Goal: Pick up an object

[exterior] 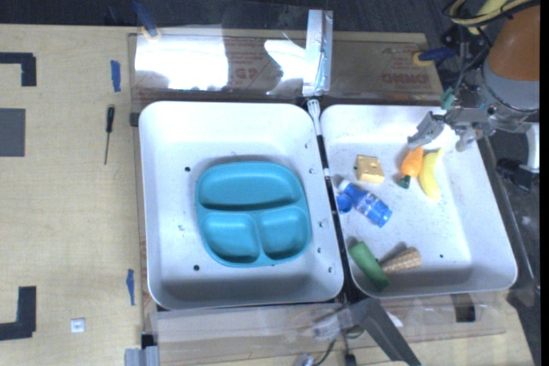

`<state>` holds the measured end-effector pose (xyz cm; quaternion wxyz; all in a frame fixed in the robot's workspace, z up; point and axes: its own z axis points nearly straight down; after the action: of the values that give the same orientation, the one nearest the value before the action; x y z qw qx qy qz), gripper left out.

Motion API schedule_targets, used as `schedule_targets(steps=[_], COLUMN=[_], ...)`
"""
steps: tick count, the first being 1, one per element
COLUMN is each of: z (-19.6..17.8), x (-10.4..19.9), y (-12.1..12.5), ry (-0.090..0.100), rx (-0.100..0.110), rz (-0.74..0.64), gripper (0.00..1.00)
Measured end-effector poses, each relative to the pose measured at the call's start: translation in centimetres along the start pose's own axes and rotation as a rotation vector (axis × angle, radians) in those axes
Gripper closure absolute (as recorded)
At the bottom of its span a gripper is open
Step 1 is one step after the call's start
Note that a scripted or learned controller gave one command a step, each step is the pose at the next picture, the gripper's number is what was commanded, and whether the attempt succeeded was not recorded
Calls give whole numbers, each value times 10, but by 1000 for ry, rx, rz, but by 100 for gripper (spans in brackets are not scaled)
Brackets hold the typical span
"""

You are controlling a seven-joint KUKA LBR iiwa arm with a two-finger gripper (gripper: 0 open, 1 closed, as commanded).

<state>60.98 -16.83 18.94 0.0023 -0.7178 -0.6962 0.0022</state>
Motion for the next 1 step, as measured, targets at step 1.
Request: schedule_targets(steps=[1], z=[-4], x=[1], y=[2], ry=[-1], rx=[-7], rz=[-2], gripper=[0])
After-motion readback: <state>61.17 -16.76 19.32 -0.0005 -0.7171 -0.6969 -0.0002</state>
